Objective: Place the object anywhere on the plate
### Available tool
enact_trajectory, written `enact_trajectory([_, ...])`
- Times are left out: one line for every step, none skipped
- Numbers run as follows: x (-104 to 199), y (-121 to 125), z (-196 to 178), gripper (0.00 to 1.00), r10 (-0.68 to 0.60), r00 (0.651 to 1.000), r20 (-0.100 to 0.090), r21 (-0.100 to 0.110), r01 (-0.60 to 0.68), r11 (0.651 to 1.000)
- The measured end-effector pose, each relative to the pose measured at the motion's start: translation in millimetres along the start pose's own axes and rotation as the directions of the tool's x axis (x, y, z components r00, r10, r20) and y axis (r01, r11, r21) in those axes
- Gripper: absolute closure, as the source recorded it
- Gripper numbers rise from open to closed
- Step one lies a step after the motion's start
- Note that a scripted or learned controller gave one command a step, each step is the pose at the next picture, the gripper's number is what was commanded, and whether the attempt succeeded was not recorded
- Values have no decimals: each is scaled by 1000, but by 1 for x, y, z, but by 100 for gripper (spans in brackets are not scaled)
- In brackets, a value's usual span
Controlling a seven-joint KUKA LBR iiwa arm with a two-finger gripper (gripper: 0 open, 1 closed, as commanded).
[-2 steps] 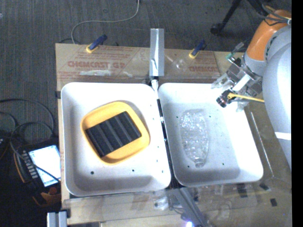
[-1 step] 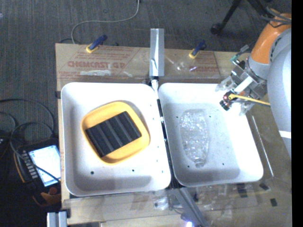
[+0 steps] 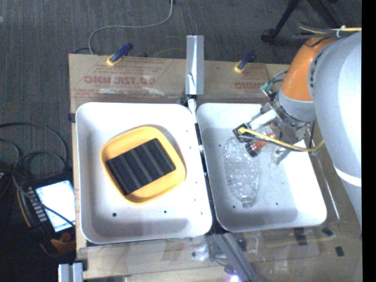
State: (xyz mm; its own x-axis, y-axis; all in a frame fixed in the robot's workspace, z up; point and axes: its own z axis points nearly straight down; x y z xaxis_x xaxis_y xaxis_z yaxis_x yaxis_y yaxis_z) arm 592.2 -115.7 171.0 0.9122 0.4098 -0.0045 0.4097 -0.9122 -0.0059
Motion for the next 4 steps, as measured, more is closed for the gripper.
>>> enact_trajectory([25,67,79,100,189,982,1,-6,-189,982])
enact_trajectory([28,94,55,100,184,983,3,-2,-184,983])
enact_trajectory([18,126,37,100,194,981,-1,-4,-194,981])
enact_trajectory([18,126,18,100,219,976,-1,-4,-219,976])
